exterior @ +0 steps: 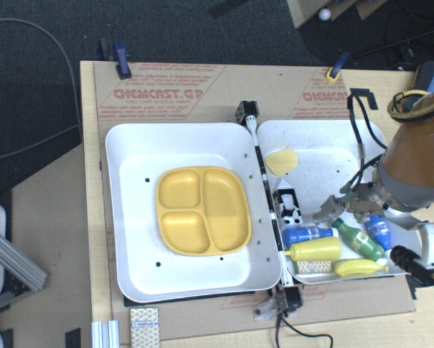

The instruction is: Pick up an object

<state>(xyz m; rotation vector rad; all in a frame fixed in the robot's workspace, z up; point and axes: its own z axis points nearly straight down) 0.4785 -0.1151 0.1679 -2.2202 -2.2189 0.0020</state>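
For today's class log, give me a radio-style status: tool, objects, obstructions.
Tool low in right bin, nothing seen held. Blue bottle, yellow bottle, green bottle, banana packed tight at front. Yellow plate alone in left bin.

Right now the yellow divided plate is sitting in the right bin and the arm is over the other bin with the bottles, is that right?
Not quite. The camera view shows the yellow divided plate in the left bin. The arm's gripper is over the right bin, where the bottles lie.

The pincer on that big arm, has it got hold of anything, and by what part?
It cannot be told. The pincer hangs low in the right bin, just above the green bottle, but no object shows between its tips.
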